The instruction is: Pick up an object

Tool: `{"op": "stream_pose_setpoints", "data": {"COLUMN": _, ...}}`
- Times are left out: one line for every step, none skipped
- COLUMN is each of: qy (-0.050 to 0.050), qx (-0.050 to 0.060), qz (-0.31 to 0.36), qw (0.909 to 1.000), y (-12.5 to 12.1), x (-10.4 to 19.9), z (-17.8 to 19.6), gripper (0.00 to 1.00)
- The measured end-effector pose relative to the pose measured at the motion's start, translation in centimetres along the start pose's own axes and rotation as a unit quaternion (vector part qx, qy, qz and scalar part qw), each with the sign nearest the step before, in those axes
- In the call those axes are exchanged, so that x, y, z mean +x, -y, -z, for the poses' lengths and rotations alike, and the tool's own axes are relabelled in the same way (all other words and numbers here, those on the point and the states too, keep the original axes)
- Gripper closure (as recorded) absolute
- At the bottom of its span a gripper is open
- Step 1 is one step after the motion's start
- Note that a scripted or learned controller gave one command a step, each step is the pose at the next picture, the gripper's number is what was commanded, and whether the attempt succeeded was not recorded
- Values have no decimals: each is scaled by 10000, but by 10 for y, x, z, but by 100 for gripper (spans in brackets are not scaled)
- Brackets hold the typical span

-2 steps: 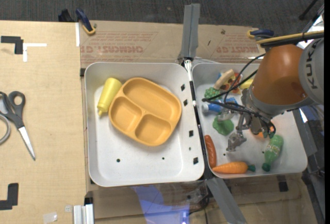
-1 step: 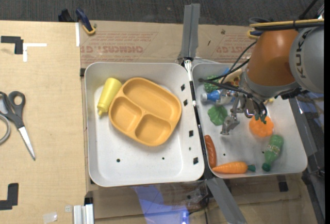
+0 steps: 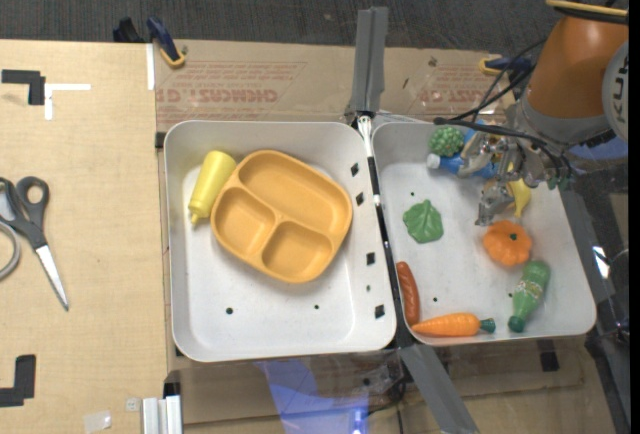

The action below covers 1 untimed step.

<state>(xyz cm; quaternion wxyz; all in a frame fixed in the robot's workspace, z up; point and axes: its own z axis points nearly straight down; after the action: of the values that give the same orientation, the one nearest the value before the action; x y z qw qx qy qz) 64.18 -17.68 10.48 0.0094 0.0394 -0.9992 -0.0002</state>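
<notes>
Nearest the viewer, a carrot (image 3: 447, 325) and a red sausage (image 3: 407, 290) are lying along the front wall of the right bin (image 3: 392, 184), with a green bottle (image 3: 528, 296) leaning in its corner. Behind them an orange pumpkin (image 3: 507, 244) and a green leaf (image 3: 423, 221) are resting apart, giving room for a grasp. Over the rear of this bin the pincer (image 3: 492, 207) is hanging just above the pumpkin, probably the target; whether it is spread or closed I cannot tell. Beside it, the left bin (image 3: 190, 322) is carrying a yellow divided plate (image 3: 277, 215) and a yellow bottle (image 3: 208, 184).
</notes>
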Motion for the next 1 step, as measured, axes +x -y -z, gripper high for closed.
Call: {"op": "stream_pose_setpoints", "data": {"qy": 109, "qx": 9, "qz": 1, "qw": 9999, "y": 22, "x": 74, "z": -14, "gripper": 0}}
